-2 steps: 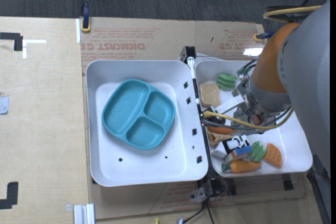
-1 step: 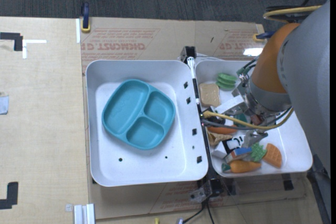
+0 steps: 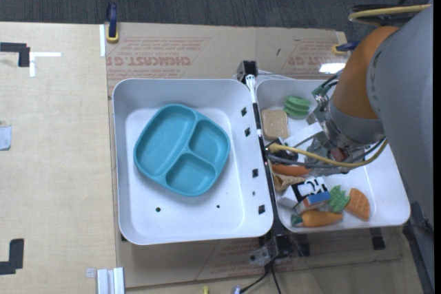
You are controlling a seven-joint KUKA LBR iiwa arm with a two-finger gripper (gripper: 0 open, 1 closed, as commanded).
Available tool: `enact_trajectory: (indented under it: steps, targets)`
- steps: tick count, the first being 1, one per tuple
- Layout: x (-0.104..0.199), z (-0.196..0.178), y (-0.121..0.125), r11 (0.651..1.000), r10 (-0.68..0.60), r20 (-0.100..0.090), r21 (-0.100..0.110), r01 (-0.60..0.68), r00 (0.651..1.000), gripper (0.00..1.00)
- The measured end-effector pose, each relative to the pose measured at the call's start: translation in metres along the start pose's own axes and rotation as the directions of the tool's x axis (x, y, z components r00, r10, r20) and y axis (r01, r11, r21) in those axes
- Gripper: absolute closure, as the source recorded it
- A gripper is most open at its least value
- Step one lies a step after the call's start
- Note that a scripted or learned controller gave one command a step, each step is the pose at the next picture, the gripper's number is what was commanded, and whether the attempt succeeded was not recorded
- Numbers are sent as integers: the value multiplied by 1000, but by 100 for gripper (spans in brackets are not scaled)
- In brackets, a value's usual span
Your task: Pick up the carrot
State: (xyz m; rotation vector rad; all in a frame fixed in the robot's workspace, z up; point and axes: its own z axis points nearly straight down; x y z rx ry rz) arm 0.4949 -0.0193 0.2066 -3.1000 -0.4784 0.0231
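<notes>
Closest to you, the carrot [image 3: 321,218] lies at the right bin's [image 3: 394,206] near edge, beside a green leafy toy [image 3: 338,199]. Your gripper [image 3: 311,184] sits low just above it; you cannot tell how it stands. Left, the blue divided plate [image 3: 182,149] rests in the other bin [image 3: 131,217].

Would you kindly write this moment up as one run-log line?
arm: over right bin | gripper: low among items | carrot: lying near front wall, not held | blue plate: left bin
</notes>
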Motion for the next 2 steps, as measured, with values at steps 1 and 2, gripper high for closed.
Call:
enact_trajectory:
  steps: [1,2]
  targets:
    - [0,0,0,1000,1,0,0,-1,1000,0]
    - [13,16,-49,995,95,-8,-2,-95,995,0]
